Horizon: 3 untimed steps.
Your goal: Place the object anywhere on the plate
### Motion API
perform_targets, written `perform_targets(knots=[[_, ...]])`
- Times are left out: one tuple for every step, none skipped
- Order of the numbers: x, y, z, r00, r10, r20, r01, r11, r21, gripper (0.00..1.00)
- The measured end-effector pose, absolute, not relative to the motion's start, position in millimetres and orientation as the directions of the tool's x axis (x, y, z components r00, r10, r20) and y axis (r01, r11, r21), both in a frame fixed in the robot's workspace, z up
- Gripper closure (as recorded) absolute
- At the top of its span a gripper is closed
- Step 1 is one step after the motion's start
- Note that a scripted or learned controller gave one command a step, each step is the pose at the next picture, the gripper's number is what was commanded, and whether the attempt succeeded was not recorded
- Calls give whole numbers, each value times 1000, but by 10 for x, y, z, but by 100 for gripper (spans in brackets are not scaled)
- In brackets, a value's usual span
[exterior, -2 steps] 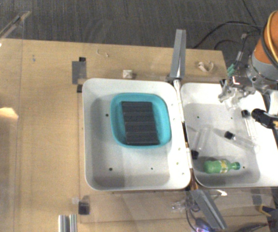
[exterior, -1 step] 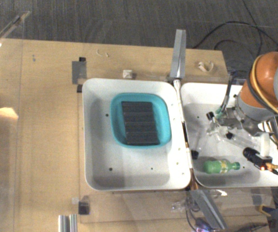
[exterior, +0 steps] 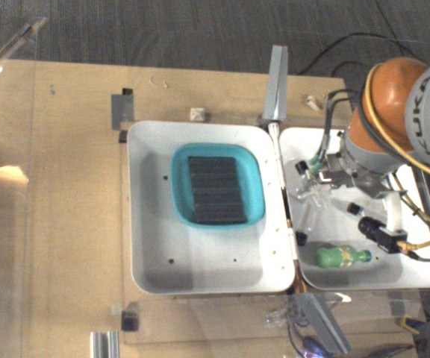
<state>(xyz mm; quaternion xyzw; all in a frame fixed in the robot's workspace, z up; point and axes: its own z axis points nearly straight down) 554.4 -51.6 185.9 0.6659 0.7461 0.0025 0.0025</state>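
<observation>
We see the small green plastic bottle [exterior: 342, 256] lying on its side near the front wall of the right white bin [exterior: 424, 278], while the square teal plate with a dark ribbed centre [exterior: 217, 185] waits in the left white bin [exterior: 148, 200]. The end effector [exterior: 321, 176] hangs above the right bin; we cannot tell its state. The bottle is round (it may roll away), and the wall beside it may block the grasp.
</observation>
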Motion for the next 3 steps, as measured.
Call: perform_targets(knots=[[5945,-118,1851,-181,983,0,983,181,5,100],[5945,-121,1851,-181,983,0,983,181,5,0],[5945,-121,1852,-181,983,0,983,181,5,0]])
